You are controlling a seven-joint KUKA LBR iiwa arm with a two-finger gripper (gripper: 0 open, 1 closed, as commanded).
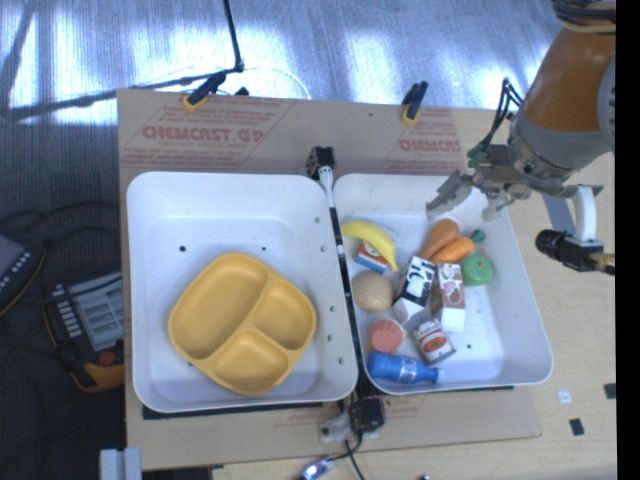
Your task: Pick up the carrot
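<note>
The tool (468,192) hangs with fingers spread over the right bin's (520,308) far edge, gripping nothing. The carrot (446,242) lies just below it (beside a green ball (479,270)), near the banana (368,235).

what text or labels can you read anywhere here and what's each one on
"CHEMCAST GP", red print on the brown board under the bins, far left.
The same red print by the yellow clip, upside down, partly hidden by the right bin.
Labels on the small cartons and the can: too small to read.
</note>
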